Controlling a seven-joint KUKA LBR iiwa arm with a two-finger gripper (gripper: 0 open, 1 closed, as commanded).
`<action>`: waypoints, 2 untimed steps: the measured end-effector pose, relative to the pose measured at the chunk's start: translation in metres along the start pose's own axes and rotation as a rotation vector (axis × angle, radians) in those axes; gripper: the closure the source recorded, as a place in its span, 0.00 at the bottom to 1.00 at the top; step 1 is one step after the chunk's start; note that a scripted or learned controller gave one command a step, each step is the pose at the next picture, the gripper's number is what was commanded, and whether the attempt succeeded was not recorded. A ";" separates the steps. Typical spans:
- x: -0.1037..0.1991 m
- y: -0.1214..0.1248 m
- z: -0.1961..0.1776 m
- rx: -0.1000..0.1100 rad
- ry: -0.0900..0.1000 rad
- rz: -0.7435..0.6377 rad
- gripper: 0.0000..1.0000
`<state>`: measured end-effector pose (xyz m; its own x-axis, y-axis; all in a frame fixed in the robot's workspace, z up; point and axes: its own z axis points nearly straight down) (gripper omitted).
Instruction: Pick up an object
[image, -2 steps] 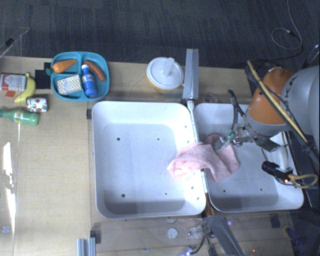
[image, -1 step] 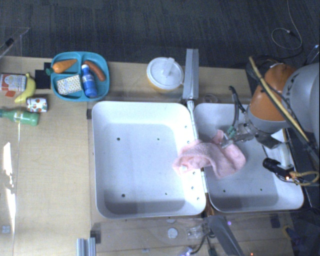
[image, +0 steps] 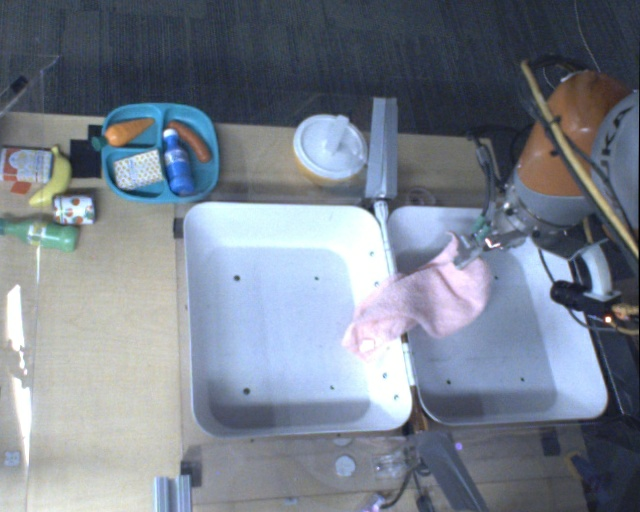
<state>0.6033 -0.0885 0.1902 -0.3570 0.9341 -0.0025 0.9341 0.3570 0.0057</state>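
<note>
A pink cloth (image: 430, 300) hangs stretched across the divider between the left bin (image: 250, 320) and the right bin (image: 540, 370). Its lower end droops over the right edge of the left bin. Its upper corner is pulled up into my gripper (image: 478, 243), which is shut on it above the right bin's upper left part. The grey arm with its orange band (image: 565, 130) comes in from the upper right.
Behind the bins stand a white lidded cup (image: 330, 148) and a blue divided tray (image: 160, 152) with toy food. A banana (image: 55, 178), a small can (image: 73, 209) and a green bottle (image: 40, 234) lie at the far left. Cables (image: 590, 300) run along the right bin's right side.
</note>
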 end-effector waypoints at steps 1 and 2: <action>-0.004 0.056 0.005 0.000 0.000 -0.259 1.00; 0.040 0.087 0.005 0.000 0.000 -0.149 1.00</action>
